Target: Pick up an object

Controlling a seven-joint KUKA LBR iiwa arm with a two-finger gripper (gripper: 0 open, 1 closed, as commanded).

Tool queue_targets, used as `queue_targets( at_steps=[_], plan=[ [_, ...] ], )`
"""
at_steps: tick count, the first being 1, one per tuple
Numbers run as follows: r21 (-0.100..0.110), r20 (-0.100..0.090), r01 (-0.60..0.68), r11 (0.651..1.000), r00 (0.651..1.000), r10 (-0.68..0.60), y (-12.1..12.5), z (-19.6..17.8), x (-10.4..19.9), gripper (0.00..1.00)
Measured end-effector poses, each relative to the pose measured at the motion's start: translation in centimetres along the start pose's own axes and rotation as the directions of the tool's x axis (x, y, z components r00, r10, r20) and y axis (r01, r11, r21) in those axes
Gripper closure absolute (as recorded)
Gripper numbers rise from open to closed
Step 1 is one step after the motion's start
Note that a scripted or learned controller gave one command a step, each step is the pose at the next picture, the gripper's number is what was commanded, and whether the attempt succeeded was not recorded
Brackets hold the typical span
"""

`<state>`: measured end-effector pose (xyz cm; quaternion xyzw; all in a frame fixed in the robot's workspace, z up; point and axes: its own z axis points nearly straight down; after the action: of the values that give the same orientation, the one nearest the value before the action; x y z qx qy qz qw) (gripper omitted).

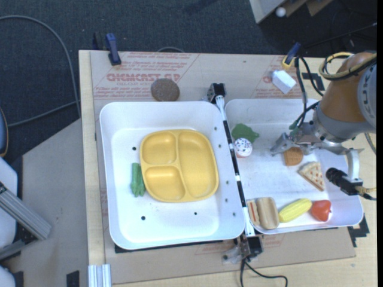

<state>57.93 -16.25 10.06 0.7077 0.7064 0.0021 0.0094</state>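
My gripper [291, 146] hangs low in the right bin [269, 178], its metal fingers spread to either side of a small round brown piece of toy food [293, 156]. The brown piece lies on the bin floor just below the fingertips. A toast slice [312, 175] lies right of it. Along the bin's near edge lie a hot dog [264, 212], a yellow corn cob [295, 209] and a red tomato-like piece [321, 210]. A green leafy piece [244, 131] and a white dotted die-like ball [242, 147] rest at the bin's left wall.
The left bin [119, 220] holds a yellow divided plate [178, 164] and a green pea pod [137, 180] beside it. A brown disc [165, 90] sits on the cardboard behind the bins. The arm and its cables occupy the right bin's far right.
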Motion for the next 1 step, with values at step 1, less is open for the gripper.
queue_targets(
  at_steps=[1],
  plan=[
    [0.016, -0.009, 0.002, 1.0, 1.0, -0.002, 1.18, 1.59, -0.75, 0.0]
  ],
)
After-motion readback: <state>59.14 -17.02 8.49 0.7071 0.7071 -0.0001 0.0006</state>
